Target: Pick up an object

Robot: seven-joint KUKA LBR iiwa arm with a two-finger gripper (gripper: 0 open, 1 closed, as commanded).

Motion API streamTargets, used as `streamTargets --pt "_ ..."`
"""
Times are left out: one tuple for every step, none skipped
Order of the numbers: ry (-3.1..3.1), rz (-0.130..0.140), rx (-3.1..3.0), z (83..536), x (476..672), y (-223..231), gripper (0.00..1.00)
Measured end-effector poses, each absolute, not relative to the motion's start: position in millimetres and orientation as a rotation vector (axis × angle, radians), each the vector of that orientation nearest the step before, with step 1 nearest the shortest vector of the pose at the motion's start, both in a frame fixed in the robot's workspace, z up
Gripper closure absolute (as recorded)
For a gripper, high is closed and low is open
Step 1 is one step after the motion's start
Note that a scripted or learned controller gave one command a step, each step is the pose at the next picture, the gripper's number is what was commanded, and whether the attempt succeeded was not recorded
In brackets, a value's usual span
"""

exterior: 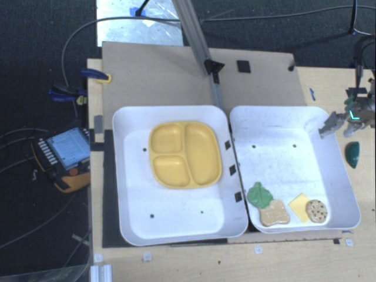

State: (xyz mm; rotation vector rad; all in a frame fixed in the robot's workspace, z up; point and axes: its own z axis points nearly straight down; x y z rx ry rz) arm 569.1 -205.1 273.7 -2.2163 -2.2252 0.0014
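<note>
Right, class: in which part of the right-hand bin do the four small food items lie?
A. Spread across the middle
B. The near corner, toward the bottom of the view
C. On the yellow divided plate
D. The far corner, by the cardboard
B: the green leafy piece, toast slice, cheese wedge and cookie cluster in the right bin's near corner.

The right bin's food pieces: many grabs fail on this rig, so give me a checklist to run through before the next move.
1. Targets in sight: green leaf piece, toast slice, cheese wedge and cookie lie in the right bin: ok.
2. Pieces spaced apart: crowded together in the near corner: not ok.
3. Pincer above a target: it sits by the bin's far right rim: not ok.
4. Pincer opening: cannot tell.
5. Yellow tray out of the way, in the left bin: ok.
</note>
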Motion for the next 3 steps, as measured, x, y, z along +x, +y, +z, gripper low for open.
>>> streamTargets --pt "-2.228 -0.001 -2.218 275 569.8 -205 0.0" --pt "-2.222 0.002 -2.219 224 559.9 -203 0.0" --pt "-2.222 0.001 -2.219 182 556.7 -199 0.0"
